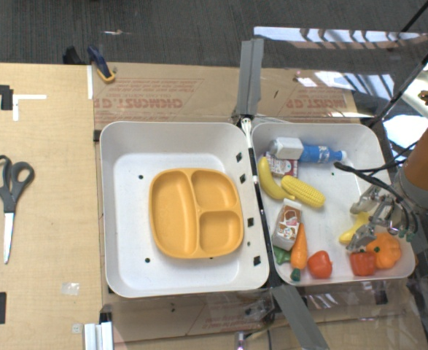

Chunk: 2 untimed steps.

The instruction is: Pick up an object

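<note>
My gripper (pixel 361 224) is low in the right bin (pixel 323 131), near its right wall, and it is open. A small yellow object (pixel 351 233) lies between the fingers, close to the lower one; they are not shut on it. Just below the gripper sit a red pepper (pixel 363 263) and an orange pepper (pixel 388 252). Further left in the bin lie a corn cob (pixel 302 191), a banana (pixel 267 180), a blue bottle (pixel 323 154), two small cartons (pixel 287 224), a carrot (pixel 299 249) and a red tomato (pixel 319 264).
The left bin (pixel 119 195) holds a yellow divided plate (pixel 196 212). Scissors (pixel 9 188) lie on the bench at far left. A black cable (pixel 363 170) crosses the right bin toward the arm (pixel 425 166).
</note>
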Motion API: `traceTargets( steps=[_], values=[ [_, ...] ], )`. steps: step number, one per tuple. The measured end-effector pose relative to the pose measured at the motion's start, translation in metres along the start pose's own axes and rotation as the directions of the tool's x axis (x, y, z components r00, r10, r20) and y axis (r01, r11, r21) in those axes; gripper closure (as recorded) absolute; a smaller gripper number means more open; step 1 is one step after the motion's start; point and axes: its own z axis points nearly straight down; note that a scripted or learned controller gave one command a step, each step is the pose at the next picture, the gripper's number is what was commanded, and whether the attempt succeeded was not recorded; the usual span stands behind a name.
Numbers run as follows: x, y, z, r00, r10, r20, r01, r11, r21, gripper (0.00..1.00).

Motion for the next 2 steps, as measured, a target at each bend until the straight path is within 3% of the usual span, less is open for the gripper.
traceTargets(
  steps=[1, 2],
  values=[
    [-0.001, 0.004, -0.010, 1.000, -0.009, 0.001, 0.009, 1.000, -0.004, 1.00],
    [-0.041, 0.074, 0.001, 0.997, 0.078, -0.003, -0.078, 0.997, 0.000, 1.00]
  ],
)
